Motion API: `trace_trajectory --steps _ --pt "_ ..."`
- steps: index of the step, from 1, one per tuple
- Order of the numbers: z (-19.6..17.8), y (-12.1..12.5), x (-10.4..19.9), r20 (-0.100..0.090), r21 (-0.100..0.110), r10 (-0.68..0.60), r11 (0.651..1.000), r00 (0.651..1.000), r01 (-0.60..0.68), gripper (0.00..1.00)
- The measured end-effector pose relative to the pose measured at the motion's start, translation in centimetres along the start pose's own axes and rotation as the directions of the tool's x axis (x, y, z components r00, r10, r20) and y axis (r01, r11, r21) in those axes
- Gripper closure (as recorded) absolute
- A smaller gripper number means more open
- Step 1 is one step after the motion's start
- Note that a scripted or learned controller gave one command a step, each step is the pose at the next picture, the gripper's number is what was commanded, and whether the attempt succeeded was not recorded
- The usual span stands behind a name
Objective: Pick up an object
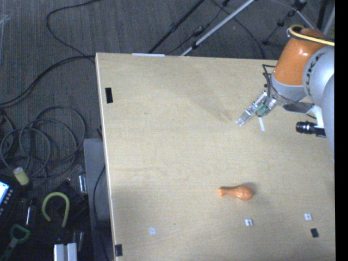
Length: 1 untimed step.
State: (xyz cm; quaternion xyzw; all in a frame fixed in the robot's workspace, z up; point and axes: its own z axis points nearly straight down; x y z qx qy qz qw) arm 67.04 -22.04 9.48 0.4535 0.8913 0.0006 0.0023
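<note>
The jaws stand a little apart, one finger (pixel 243 119) pale and glassy, slanting down to the left, the other a short white stub just to its right, and nothing lies between them. The gripper (pixel 252 122) hangs over bare bench top, far right of the middle, touching no object as far as the view lets one judge; whether its tips meet the surface cannot be told. Above it the arm (pixel 310 75) rises grey toward the right edge, with the orange band (pixel 296 58) wrapped round it over the wrist.

The task's thing is a small orange object (pixel 237 192), shaped like a tiny gourd or drumstick: a round bulb at its right end, narrowing to a thin neck that points left. It lies flat on the tan bench top (pixel 163 145), nearer than the gripper and well apart from it, slightly to the left of a line dropped from the fingers. A few small pale and dark markers (pixel 248 222) sit on the bench near its right near corner, just nearer than the orange object. Cables (pixel 49 140) coil on the dark floor to the left.
</note>
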Motion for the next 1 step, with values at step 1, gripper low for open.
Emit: trace_trajectory --steps 1 --pt "-8.59 4.54 6.32 -0.003 0.0 -0.009 1.0 1.0 0.009 1.0"
